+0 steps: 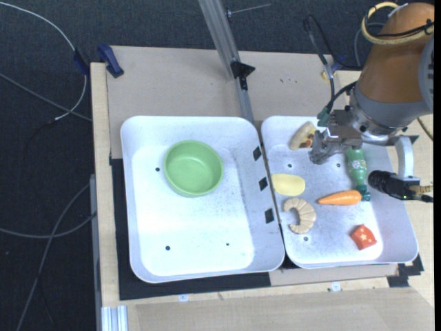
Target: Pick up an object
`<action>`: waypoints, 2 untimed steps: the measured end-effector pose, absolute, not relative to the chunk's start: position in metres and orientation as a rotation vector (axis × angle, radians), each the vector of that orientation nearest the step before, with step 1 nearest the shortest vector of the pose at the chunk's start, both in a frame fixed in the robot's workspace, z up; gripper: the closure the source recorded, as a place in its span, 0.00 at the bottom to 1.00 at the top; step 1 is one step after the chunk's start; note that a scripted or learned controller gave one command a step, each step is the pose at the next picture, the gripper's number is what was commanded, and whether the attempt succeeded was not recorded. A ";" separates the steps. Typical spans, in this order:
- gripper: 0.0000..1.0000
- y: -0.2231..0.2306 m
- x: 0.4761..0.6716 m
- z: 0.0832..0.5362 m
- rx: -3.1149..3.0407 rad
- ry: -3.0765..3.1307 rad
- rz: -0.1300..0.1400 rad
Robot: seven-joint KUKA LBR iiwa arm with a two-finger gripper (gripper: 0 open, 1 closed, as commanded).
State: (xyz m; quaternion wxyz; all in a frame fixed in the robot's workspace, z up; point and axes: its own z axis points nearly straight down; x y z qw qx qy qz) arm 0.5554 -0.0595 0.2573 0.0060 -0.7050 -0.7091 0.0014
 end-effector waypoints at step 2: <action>1.00 0.028 0.530 0.251 -2.205 -2.219 0.008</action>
